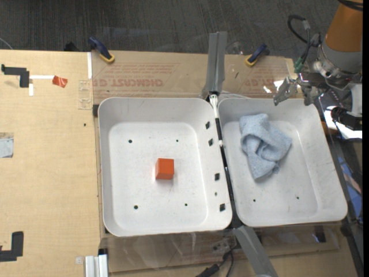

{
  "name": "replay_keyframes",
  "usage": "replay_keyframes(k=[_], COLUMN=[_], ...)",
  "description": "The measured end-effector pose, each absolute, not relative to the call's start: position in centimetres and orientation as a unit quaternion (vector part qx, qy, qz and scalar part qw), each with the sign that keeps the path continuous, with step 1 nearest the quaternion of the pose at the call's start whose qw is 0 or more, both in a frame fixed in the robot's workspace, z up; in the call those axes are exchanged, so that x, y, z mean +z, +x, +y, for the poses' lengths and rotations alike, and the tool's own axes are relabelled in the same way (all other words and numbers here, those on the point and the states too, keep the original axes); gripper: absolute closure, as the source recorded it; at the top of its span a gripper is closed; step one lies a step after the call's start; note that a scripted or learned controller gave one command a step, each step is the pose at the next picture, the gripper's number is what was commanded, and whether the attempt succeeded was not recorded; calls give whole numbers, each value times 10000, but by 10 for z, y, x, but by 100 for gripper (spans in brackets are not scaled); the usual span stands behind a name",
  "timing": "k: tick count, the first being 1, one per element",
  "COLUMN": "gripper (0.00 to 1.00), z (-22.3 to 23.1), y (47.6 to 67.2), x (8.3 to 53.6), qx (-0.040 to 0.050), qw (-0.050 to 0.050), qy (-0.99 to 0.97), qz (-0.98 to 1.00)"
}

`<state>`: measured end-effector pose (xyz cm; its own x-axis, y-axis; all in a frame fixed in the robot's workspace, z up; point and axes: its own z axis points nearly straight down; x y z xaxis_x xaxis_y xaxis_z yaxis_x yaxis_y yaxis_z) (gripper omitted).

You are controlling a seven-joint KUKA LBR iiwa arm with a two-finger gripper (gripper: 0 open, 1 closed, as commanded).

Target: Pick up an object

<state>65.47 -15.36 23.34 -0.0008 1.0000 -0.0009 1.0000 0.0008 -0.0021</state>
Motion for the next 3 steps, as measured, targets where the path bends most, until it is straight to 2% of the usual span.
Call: replay_keyframes(k=[1,2,3], gripper=[0,100,100], z=[-154,-155,-151], y=[619,620,648], x=[98,108,178], qx=[-6,-12,3], qw=[-14,-20,-6], qy=[-6954,-6966,-6737], qz=[-7186,-7175,-7390])
